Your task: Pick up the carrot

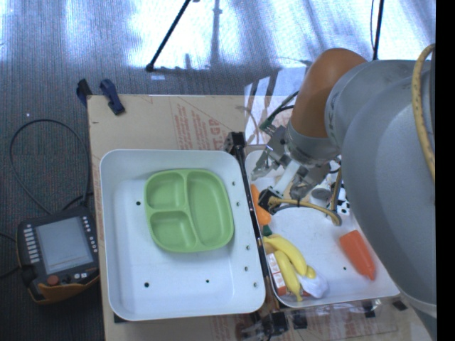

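One carrot [357,253] near the right bin's [384,284] outer edge (hand [284,172] well apart, state unclear).

Green plate [189,209], bananas [290,258], pendant [57,251]

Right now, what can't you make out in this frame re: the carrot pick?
- End effector: small and cluttered by cables in the camera view; finger state unreadable.
- Right bin: its right part is hidden by the arm.
- Orange item at the bin's left wall: partly hidden behind the divider; can't identify it.
- Carrot: visible, lying apart from the end effector.
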Available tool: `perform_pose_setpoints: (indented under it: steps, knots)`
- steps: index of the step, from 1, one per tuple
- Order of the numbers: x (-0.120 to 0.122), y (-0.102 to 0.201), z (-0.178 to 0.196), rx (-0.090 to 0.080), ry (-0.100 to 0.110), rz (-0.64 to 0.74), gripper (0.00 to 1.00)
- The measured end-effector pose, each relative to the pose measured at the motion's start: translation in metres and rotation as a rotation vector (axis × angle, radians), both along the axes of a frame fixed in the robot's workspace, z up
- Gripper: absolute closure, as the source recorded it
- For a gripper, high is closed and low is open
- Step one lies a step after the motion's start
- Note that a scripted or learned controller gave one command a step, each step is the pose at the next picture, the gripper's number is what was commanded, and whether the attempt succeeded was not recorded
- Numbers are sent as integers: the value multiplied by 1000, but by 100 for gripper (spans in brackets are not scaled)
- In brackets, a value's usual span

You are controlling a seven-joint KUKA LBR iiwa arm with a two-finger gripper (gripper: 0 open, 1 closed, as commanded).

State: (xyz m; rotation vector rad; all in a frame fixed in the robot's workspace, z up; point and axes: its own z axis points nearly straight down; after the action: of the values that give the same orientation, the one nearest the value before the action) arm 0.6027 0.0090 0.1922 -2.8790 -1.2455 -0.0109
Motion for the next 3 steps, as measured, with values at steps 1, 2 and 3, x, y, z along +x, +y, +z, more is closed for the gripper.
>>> perform_pose_setpoints:
  steps: [1,2,3]
  knots:
    - [-71,-56,-6,-5,13,328,0]
    - [-40,-42,-6,-4,10,386,0]
    - [-35,-92,-76,-4,17,404,0]
